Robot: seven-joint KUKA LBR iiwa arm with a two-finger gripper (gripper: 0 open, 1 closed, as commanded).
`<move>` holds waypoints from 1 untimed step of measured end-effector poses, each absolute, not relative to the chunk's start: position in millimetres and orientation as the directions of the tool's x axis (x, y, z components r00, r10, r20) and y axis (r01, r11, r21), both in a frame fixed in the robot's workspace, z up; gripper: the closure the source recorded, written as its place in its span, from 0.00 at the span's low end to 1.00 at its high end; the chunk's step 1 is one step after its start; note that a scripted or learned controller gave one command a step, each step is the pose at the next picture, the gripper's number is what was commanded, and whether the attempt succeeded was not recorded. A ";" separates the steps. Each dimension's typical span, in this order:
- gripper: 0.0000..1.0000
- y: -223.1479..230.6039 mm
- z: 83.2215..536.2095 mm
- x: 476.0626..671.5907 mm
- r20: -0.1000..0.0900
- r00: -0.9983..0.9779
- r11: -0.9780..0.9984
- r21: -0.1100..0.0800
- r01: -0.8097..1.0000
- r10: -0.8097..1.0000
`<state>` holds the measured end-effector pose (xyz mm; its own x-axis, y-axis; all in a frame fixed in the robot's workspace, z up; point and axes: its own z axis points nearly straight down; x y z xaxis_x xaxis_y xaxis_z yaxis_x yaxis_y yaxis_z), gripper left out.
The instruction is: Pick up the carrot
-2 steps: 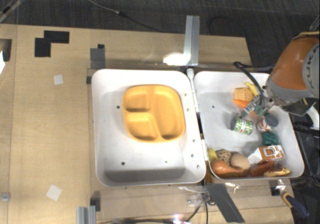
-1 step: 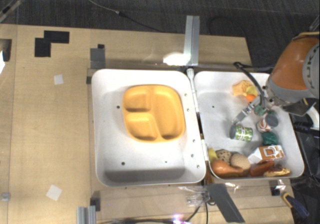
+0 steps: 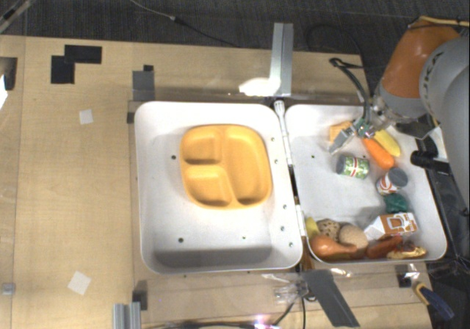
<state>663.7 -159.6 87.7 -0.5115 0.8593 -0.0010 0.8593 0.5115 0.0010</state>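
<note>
A: Where is the tool [image 3: 351,134] at this moment?

B: It is low in the right bin [image 3: 323,195], in the upper part, just under the grey arm [image 3: 433,78] with the orange band. Its two fingers point down and to the left. They look a little spread, with nothing between them, so I judge it is open and holds nothing.

A: And the carrot?

B: The carrot [image 3: 378,152] lies in the same bin, just beside the tool, at its right and a little lower. It is orange and lies slanted. A yellow piece, maybe a banana [image 3: 389,142], touches its upper side. A small orange-yellow piece [image 3: 339,131] is near the finger tips, and a green can [image 3: 354,167] lies just below them.

A: So which step is it?

B: I think it is the approach, before the grasp. The carrot is not yet taken.

A: What must the next move do?

B: The fingers seem to stand beside the carrot, not around it. The tool should shift toward the carrot, put one finger on each long side, and close. The banana is close, so it may be caught together.

A: And the rest?

B: The left bin [image 3: 158,232] carries a yellow divided tray [image 3: 224,166]. More toy food lies along the lower edge of the right bin. Both bins stand on the table [image 3: 66,195].
</note>
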 end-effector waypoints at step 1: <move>0.00 -138.3 86.8 664.2 -0.005 -0.600 0.600 -0.018 0.800 0.800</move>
